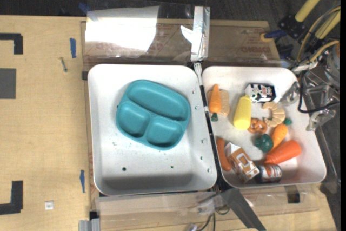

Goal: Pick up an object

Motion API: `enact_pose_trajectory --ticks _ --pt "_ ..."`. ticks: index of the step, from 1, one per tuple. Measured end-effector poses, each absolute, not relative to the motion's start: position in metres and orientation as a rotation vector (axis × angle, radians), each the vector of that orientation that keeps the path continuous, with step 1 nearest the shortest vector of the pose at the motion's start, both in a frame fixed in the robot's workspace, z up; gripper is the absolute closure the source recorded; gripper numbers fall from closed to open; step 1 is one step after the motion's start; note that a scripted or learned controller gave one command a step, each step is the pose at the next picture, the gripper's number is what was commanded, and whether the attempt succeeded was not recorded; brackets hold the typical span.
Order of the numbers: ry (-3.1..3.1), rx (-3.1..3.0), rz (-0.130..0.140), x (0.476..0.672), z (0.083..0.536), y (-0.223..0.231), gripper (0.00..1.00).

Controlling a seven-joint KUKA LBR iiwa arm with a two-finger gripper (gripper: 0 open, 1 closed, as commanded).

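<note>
Two shallow white bins on a wooden bench, with a robot gripper (316,103) at the right bin's (313,170) outer edge.

I cannot tell the gripper's state; it is a tangle of dark metal and cables, holding nothing visible. Just to its left lie glossy plastic toys: a yellow cylinder (242,112), orange carrots (283,152), a black-and-white box (260,92) and a small can (268,172). Farther left, the left bin (108,159) holds a smooth teal divided plate (153,113). Dark carpet lies beyond the bench.
</note>
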State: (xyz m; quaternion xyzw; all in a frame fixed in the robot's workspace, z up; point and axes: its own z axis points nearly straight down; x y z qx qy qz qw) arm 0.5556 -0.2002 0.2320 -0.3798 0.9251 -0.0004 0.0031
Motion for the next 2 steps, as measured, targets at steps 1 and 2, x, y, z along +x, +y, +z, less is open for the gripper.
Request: enact_pose_trajectory --ticks 1,2 --pt "2.935 -1.100 -0.010 0.520 0.089 -0.218 0.00" --pt "2.921 -1.103 -0.011 0.525 0.102 -0.213 1.00"
